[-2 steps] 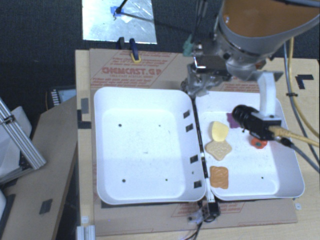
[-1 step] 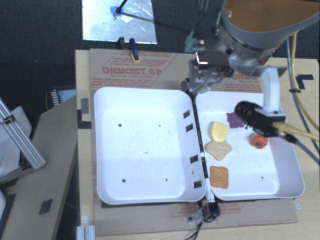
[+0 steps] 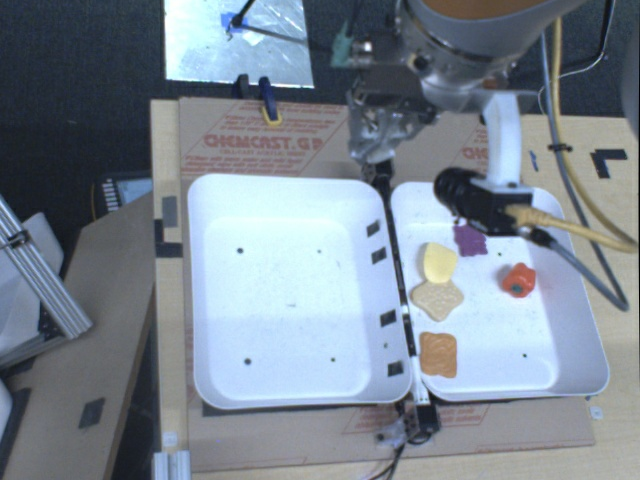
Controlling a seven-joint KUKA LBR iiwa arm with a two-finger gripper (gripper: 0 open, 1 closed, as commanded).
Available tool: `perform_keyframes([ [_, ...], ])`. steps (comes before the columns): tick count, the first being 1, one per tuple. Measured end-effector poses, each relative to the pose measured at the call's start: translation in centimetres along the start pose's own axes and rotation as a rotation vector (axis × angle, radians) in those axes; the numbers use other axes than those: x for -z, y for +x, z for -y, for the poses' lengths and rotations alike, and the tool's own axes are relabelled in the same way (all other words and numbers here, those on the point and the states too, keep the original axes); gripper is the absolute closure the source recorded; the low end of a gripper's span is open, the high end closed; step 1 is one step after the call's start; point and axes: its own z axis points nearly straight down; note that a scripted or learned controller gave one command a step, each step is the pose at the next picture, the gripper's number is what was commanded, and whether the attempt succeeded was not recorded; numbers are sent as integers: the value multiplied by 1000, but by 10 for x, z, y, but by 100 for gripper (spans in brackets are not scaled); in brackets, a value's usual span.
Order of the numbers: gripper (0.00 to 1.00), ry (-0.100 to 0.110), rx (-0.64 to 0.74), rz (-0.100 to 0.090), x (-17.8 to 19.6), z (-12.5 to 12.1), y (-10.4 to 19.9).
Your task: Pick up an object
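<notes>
Right bin [image 3: 570,353] holds cookie [image 3: 438,354] (beside cracker [image 3: 438,299]).

Five objects [image 3: 439,298] lie in the right bin [image 3: 570,368], left bin [image 3: 210,268] beside it.

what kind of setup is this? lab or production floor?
Most likely a robotics lab grasping bench: two white bins on a board, small toy-like objects such as an orange piece, loose cables, and the arm's claw overhead.

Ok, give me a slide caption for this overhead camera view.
End effector above the bins' far edge; right bin holds five small items, including an orange toy.
</notes>
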Motion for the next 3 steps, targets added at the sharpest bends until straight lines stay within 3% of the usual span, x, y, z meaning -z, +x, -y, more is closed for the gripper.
perform_keyframes([
  [1,100,3,2,0,-1,7,47],
  [3,100,-1,2,-3,21,6,45],
])
